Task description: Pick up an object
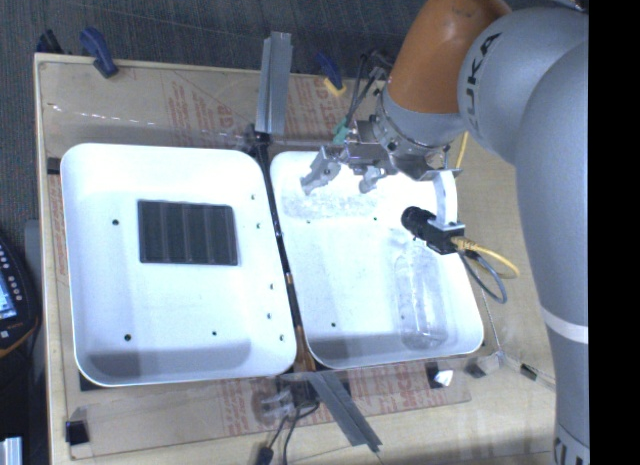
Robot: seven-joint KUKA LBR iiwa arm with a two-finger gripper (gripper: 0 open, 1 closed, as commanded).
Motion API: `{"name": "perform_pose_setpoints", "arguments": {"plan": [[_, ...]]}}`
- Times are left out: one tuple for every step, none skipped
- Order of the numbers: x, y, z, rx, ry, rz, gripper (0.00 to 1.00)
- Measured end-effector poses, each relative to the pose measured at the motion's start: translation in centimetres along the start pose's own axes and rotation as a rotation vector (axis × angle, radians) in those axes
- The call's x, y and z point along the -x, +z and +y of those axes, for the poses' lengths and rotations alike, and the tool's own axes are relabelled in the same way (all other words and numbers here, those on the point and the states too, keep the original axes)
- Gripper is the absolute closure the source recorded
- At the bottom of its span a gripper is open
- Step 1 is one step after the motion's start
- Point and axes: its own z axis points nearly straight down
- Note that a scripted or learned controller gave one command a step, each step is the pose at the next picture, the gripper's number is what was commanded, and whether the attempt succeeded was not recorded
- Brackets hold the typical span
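My gripper (344,177) hangs over the far left part of the right bin (330,338), open, with nothing between its fingers (319,174). Just below it lies a clear crumpled plastic piece (325,206), faint against the white floor. A clear plastic bottle (420,298) lies lengthwise along the right side of the same bin. A dark grey ribbed rectangular block (188,232) lies flat in the left bin (100,343).
A black fitting with a yellow cable (432,230) juts from the arm over the right bin's right side. A metal bar (273,78) stands behind the divide between the bins. Blue clamps (98,53) hold the board's far edge.
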Motion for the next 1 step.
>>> {"name": "perform_pose_setpoints", "arguments": {"plan": [[5.65, -4.07, 3.82, 0.008, 0.281, 0.000, 0.00]]}}
